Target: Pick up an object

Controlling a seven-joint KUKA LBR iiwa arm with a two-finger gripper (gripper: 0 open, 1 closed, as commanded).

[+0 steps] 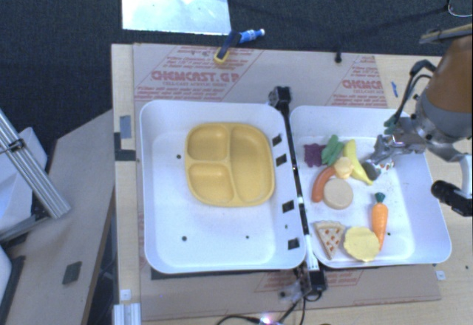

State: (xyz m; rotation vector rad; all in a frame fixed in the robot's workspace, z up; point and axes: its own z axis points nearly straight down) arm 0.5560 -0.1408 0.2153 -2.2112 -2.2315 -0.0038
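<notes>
Camera view: gripper [382, 156] at banana's [358, 165] three o'clock; finger state I cannot tell; best descend centred, clear of neighbours

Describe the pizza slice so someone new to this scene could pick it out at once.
Look in the right-hand white bin, the one crowded with toy food. Along its near edge, toward the divider between the bins, lies the pizza slice, just left of a flat yellow round piece. It is the only triangular piece, tan with red spots.

Robotics lab: bench [126, 161] with two bins [170, 242] (toy food), aluminium framing [29, 172].
</notes>
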